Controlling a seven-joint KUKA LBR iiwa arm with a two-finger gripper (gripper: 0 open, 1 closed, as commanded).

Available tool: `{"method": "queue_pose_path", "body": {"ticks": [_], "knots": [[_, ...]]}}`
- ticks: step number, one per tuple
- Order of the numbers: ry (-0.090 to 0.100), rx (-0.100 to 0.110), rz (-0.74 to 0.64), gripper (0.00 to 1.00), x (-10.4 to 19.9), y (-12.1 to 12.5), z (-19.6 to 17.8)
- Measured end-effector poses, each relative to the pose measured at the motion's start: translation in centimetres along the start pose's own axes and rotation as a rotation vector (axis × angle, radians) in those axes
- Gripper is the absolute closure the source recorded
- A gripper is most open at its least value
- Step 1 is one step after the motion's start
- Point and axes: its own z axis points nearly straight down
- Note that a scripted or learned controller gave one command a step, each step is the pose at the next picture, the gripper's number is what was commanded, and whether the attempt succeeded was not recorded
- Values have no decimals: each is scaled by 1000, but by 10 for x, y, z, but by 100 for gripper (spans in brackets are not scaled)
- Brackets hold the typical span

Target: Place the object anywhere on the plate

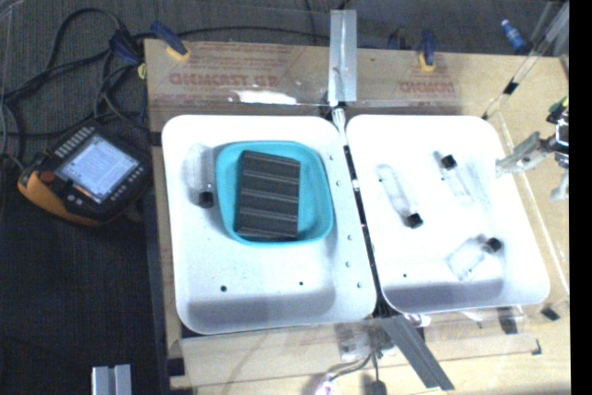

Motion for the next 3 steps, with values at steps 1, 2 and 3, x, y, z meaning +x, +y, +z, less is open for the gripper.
{"method": "queue_pose_path", "body": {"ticks": [1,2,3], "knots": [[0,0,0,0,0,0,0],[0,0,0,0,0,0,0],[0,0,0,0,0,0,0]]}}
